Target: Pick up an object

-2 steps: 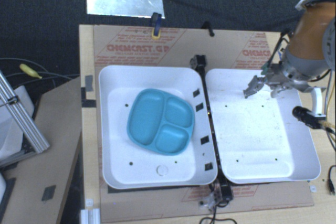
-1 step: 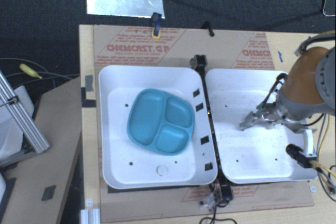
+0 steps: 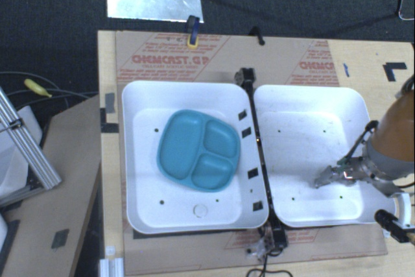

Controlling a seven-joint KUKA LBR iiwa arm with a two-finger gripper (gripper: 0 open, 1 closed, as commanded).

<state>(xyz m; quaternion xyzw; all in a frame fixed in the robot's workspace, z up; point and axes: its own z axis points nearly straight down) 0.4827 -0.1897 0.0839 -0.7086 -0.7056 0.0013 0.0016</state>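
The two-finger gripper, its fingers' state impossible to tell, hangs over the right white bin, while the blue three-compartment plastic plate lies mid-left bin, so closing here would likely grasp nothing.

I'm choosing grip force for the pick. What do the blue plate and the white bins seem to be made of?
The blue plate, split into three compartments, looks like moulded plastic: even colour, matte, rounded edges. The white bins seem thin formed plastic, smooth with a slight sheen and rounded corners. Neither is certain.
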